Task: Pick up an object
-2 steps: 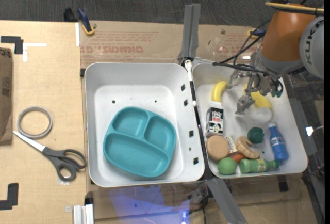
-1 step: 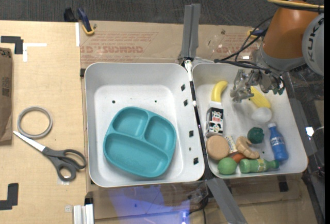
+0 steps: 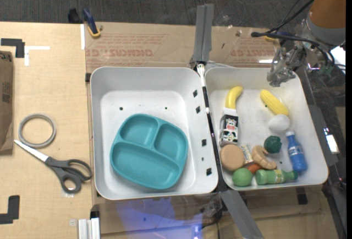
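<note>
The right bin (image 3: 308, 101) holds several small items: a yellow banana (image 3: 234, 96), a yellow corn-like piece (image 3: 273, 102), a white egg (image 3: 279, 122), a black-and-white carton (image 3: 229, 129), a dark green ball (image 3: 271, 144), a blue bottle (image 3: 295, 152), a tan round piece (image 3: 231, 157), a green apple (image 3: 241, 177) and a green bottle (image 3: 275, 177). My gripper (image 3: 280, 76) hangs over the bin's far right corner, above and just behind the corn-like piece. I see nothing between its fingers.
The left bin (image 3: 104, 94) holds a teal divided plate (image 3: 148, 150). On the wooden bench at the left lie scissors (image 3: 60, 167) and a tape roll (image 3: 37, 129). Cables trail from the arm at the upper right.
</note>
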`<state>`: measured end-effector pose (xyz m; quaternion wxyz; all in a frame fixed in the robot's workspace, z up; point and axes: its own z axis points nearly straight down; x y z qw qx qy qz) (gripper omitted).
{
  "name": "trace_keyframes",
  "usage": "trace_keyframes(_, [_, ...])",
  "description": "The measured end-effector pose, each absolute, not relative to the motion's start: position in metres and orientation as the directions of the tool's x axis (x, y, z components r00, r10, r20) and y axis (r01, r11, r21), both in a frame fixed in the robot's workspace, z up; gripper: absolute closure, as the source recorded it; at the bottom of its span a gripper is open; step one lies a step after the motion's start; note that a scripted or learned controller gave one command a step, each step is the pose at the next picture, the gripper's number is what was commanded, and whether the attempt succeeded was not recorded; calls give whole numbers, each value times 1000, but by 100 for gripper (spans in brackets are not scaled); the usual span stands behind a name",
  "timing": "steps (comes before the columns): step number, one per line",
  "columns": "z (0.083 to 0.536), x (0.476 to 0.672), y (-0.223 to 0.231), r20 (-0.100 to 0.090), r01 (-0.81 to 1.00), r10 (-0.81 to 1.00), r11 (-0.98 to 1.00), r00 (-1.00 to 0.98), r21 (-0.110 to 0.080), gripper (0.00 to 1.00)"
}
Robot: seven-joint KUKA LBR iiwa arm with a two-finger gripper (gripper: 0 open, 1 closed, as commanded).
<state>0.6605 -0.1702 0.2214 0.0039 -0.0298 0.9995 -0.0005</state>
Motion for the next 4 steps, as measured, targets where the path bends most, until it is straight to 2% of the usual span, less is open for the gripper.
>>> trace_keyframes(1, [93,616,-154,-5,-178,-178,984,-984,-1,100])
trace_keyframes(2, [195,661,-169,-8,-212,-212,977,-977,-2,100])
trace_keyframes(3, [195,661,-169,-7,-212,-212,977,-977,-2,0])
trace_keyframes(4, [93,646,-211,-5,-287,-287,958,-958,-2,0])
